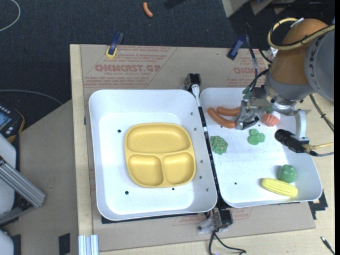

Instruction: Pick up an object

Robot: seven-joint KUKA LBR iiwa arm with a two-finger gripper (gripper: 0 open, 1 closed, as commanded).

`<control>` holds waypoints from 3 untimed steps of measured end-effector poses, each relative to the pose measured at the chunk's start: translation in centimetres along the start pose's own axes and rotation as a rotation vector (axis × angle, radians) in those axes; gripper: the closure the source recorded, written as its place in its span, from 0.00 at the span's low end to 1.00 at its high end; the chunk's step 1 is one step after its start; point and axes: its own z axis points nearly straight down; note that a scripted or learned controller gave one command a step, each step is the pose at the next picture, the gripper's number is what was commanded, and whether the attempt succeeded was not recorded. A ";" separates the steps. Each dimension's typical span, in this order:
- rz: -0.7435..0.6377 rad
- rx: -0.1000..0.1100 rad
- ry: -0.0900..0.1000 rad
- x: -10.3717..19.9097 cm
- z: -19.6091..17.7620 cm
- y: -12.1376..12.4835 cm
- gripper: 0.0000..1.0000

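Two orange sausages (223, 116) lie in the right bin (234, 193), far-left corner, long axes running left to right, crossing near their right ends. The gripper (245, 122) sits at those ends; I cannot tell its finger state. Two broccoli pieces (218, 144), one corn cob (279, 187), one green pepper (287, 172) lie nearby. One yellow tray (159, 154) fills the left bin (103, 142).

Side by side on worktop (79, 142): divided plate (159, 154) in left bin (101, 142); sausages (223, 116), broccoli (218, 144), pepper (287, 172), corn (279, 187) in right bin (313, 179).
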 end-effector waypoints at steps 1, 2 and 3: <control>-0.002 0.000 0.001 0.5 -4.8 0.9 1.00; -0.001 0.001 0.000 0.5 -7.8 1.0 1.00; -0.004 0.010 0.004 4.4 -7.8 -1.0 1.00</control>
